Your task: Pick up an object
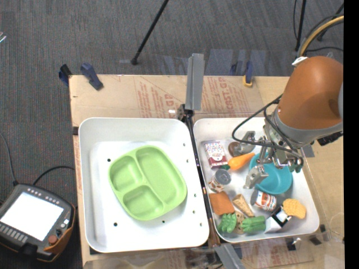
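Objects heaped in the right bin (pixel 312 198), with the pincer (pixel 259 175) poised low among them.

The carrot (pixel 242 161), the teal bowl (pixel 276 178), the small red carton (pixel 214 153), the can (pixel 265 200) and the cookie (pixel 294 208) crowd that bin, so any descent there likely meets something graspable. The pincer hangs at the bowl's left rim, just below the carrot; whether its fingers stand apart or together cannot be told. The left bin (pixel 90 150) holds a green divided plate (pixel 147 181), probably as the drop spot.
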Available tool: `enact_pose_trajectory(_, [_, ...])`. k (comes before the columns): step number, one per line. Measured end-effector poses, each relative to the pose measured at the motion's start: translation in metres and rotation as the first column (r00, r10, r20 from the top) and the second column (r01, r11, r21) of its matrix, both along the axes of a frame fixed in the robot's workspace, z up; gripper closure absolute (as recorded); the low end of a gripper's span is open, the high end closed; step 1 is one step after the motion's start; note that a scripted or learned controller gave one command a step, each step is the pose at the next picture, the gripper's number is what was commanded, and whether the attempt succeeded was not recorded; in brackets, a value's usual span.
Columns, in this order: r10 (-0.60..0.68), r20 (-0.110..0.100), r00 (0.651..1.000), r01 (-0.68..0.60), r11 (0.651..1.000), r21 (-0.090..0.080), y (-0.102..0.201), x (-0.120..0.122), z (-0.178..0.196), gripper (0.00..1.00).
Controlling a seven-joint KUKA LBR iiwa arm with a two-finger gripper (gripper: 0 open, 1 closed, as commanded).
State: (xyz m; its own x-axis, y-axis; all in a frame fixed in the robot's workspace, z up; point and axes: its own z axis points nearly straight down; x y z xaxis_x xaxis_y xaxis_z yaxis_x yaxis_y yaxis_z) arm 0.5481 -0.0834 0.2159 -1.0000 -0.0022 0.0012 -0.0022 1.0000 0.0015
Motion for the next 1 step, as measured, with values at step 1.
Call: enact_pose_trajectory(1, [0.14,0.006,0.99,-0.14,0.99,-0.002,-0.0001,-0.0117,-0.1146,0.0])
